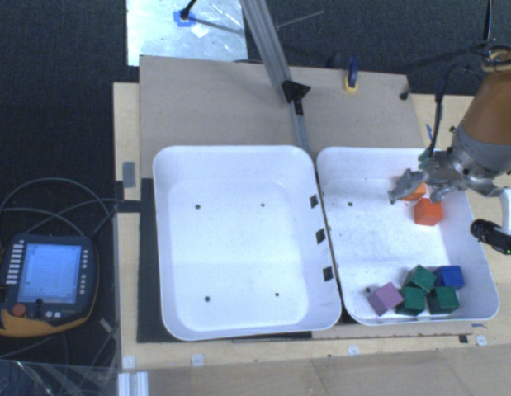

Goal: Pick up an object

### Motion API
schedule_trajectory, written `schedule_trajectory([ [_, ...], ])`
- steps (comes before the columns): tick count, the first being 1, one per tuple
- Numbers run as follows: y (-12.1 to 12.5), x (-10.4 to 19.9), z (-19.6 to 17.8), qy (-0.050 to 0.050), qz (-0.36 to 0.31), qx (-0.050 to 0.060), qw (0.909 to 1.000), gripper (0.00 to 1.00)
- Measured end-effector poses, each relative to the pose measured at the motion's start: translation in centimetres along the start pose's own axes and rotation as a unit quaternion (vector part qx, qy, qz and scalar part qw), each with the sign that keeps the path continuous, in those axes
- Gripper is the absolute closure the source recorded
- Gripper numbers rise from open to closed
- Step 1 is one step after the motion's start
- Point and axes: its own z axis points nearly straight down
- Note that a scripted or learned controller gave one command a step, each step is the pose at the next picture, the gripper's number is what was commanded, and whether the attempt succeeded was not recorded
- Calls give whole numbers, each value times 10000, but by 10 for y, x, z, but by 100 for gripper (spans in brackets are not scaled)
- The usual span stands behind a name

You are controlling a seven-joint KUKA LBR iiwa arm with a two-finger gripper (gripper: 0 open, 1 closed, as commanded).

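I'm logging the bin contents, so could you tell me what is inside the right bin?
The right bin holds an orange block, a purple block, green blocks and a blue block. The gripper covers part of something orange.

From my bench (238, 97) I count two white bins: the left bin (181, 221) and the right bin (354, 188). In the right bin, one orange block (428, 212) lies by my gripper (420, 185), with a second orange piece (415, 193) just under it. At that bin's near corner sit three green blocks (420, 278), one blue block (450, 276) and one purple block (385, 297). One teach pendant (44, 283) rests left of the bench.
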Motion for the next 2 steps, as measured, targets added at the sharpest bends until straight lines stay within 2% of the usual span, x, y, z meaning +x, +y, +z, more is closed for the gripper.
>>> schedule_trajectory([
  [1,0,0,0,0,2,-1,10000,0],
  [2,-8,-3,59,-1,16,26,10000,0],
])
